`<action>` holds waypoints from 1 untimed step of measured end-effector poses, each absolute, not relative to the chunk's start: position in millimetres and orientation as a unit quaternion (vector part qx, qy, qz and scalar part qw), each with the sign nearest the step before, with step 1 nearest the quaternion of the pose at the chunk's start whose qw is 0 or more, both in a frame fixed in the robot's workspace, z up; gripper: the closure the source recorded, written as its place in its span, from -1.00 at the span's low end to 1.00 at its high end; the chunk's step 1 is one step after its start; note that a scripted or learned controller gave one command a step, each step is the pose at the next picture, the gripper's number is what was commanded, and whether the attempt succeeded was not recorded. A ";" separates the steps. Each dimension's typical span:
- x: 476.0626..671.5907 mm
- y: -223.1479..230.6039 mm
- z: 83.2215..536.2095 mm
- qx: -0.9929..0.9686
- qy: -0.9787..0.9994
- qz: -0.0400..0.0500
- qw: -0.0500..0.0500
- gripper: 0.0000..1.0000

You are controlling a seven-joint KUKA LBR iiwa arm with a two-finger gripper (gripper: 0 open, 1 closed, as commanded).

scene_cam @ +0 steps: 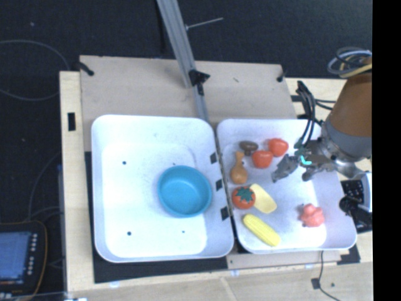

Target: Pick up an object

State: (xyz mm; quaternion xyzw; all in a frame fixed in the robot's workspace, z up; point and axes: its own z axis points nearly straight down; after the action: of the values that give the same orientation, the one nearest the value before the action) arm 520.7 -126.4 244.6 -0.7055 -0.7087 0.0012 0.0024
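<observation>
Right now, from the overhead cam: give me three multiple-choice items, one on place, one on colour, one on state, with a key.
1. The round blue bowl sits in:
A. the left white bin
B. the right white bin
C. on the bench

2. The small toy near the right bin's lower right corner is:
A. green
B. pink
C. black

3. The two-finger gripper is:
A. lifting the blue bowl
B. over the right bin among the toy foods
C. over the left bin

Key: 1 A, the bowl lies mid left bin. 2 B, the pink toy. 3 B, it hangs beside the red pieces.

You're looking down on a pale wooden bench (69,187) set against dark floor (75,17) — a metal pole (178,36) rises from its far edge.
</observation>
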 end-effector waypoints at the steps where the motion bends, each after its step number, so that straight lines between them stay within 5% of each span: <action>1: 521.7 -126.5 247.3 -0.705 -0.709 -0.001 0.000 -1.00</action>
State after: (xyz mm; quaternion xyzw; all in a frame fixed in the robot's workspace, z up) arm 521.7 -126.5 247.3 -0.7054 -0.7088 -0.0006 0.0002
